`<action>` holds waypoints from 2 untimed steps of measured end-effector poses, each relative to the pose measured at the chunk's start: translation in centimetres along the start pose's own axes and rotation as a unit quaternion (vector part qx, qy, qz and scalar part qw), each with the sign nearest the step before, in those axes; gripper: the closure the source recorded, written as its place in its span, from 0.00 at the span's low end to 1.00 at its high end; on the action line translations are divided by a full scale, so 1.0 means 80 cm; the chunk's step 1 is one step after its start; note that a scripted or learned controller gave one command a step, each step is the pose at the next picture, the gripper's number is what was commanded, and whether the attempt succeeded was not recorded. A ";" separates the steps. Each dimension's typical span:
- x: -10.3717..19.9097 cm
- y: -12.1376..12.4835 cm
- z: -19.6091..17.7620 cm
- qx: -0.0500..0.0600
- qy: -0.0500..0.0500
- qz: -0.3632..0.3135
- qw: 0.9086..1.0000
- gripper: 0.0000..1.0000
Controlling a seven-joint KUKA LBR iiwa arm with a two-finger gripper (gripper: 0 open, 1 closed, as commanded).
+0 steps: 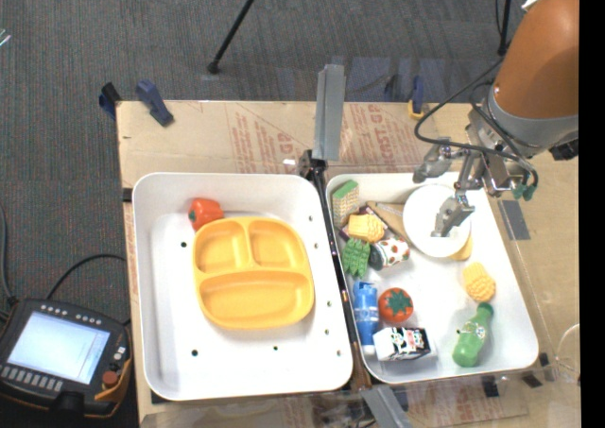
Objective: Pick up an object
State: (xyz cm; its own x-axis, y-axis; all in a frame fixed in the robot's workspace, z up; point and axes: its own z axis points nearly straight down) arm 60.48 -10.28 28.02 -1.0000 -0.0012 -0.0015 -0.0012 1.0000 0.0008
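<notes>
So the end effector (pixel 455 201) hangs over the right bin (pixel 523 317), near the tabletop's far right corner, above a white plate (pixel 425 220). Its fingers look spread apart with nothing between them. Around the plate there's corn (pixel 366 227), a tomato (pixel 396 305), a green bottle (pixel 472 339) and a milk carton (pixel 402 344). The left bin (pixel 161 228) has a yellow tray (pixel 253 270) and a red pepper (pixel 203 212).

Yellow tray (pixel 253 273), red tomato (pixel 396 304), perhaps green bottle (pixel 471 338)
</notes>
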 end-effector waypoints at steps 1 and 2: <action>0.030 0.022 0.167 -0.002 0.007 -0.047 0.999 0.00; 0.049 -0.041 0.245 -0.001 0.004 -0.021 1.000 0.00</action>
State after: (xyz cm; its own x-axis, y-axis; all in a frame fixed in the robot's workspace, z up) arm 56.58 -13.56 8.42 -0.9991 -0.0426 0.0065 -0.0426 0.9991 0.0029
